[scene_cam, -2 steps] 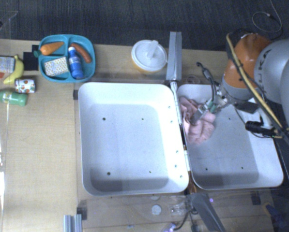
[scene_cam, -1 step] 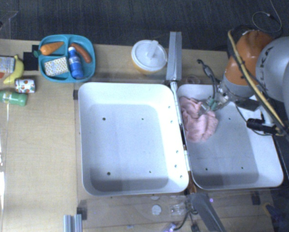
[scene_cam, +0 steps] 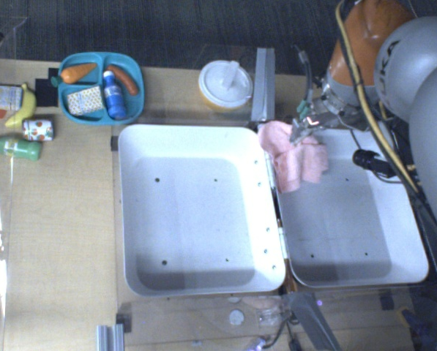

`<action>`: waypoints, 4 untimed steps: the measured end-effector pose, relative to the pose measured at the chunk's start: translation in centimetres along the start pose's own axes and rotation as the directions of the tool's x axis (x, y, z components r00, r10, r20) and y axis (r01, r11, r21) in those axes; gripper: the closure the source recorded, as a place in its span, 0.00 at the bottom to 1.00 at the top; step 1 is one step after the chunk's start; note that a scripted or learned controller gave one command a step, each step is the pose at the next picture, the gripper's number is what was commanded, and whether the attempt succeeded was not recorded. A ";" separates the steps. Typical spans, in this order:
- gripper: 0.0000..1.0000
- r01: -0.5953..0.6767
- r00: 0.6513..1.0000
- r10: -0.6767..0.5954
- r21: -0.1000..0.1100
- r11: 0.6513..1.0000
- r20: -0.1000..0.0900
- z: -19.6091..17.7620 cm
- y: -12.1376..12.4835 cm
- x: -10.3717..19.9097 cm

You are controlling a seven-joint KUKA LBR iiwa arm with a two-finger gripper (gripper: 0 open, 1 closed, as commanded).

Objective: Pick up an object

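Note:
A crumpled pink cloth (scene_cam: 297, 158) hangs at the back left corner of the right bin (scene_cam: 364, 269), partly over the wall shared with the left bin (scene_cam: 196, 276). My gripper (scene_cam: 304, 131) sits right at the cloth's top edge, and the cloth drapes down from its tips as if lifted. The fingers look closed on the fabric's upper fold. The grey arm with its orange band reaches in from the upper right and hides the bin's back right corner.
A blue divided tray (scene_cam: 101, 86) of toy food stands at the back left. A white lidded cup (scene_cam: 225, 85) sits behind the left bin. Small toys, a banana (scene_cam: 22, 107) and a green bottle (scene_cam: 13, 148) lie on the bench at the left.

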State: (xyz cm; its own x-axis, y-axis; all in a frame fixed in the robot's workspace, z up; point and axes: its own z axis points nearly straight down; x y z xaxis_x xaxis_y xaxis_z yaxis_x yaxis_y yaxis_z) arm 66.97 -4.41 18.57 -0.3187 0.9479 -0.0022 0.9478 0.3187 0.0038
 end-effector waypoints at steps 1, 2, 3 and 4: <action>1.00 -0.241 0.971 0.241 0.001 0.971 0.001 -3.1 -2.3 -6.8; 1.00 -0.124 0.992 0.124 0.001 0.992 -0.001 0.1 -0.7 -1.9; 1.00 -0.090 0.996 0.090 -0.001 0.996 0.001 -4.6 -3.1 -9.2; 1.00 0.245 0.970 -0.245 -0.001 0.970 0.000 0.0 -2.0 -6.1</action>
State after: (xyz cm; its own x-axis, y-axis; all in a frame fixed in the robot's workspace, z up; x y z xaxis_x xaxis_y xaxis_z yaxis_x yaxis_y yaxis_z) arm 66.99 -10.82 18.60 -0.5408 0.8412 -0.0026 0.8411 0.5408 0.0038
